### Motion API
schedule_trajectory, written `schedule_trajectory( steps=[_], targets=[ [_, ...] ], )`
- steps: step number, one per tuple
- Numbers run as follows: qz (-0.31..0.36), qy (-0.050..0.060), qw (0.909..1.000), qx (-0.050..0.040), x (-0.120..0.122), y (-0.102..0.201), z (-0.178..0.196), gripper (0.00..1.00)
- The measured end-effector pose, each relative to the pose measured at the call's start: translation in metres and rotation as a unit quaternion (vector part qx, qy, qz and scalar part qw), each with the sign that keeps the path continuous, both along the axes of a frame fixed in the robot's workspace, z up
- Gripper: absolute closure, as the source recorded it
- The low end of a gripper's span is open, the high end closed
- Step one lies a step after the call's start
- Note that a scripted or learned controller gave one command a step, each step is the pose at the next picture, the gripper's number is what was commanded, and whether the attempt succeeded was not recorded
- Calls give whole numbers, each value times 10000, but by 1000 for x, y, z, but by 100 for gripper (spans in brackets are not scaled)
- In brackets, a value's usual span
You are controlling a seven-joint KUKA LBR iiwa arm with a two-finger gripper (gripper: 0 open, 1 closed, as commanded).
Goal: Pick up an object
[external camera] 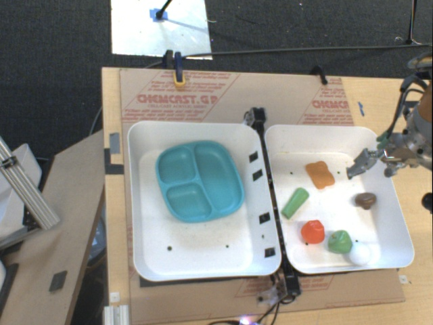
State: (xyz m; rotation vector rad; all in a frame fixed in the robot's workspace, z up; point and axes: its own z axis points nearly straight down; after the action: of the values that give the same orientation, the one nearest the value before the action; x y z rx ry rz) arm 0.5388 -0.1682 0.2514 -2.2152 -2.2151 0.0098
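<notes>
brown object (366, 200) lies near tool (374, 162), beside orange piece (320, 175).

The arm (421, 124) is cut off by the frame's right edge beside the right bin (399, 229); its gripper (375, 162) is too small to tell finger spacing

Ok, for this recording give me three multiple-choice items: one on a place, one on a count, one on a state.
1. Where is the teal divided plate?
A. left bin
B. right bin
C. on the cardboard

2. How many objects lie in the right bin?
A. three
B. six
C. nine

3. How does the gripper stand?
A. over the right bin's far right part, gripping nothing
B. gripping the plate
C. over the left bin

Key: 1 A, it lies in the left bin. 2 B, six separate objects. 3 A, nothing shows between its fingers.
</notes>
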Motion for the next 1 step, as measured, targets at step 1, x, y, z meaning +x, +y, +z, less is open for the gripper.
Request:
schedule_trajectory(
  steps=[1],
  targets=[
    [17,-59,10000,-11,2,1,7,0]
  ],
)
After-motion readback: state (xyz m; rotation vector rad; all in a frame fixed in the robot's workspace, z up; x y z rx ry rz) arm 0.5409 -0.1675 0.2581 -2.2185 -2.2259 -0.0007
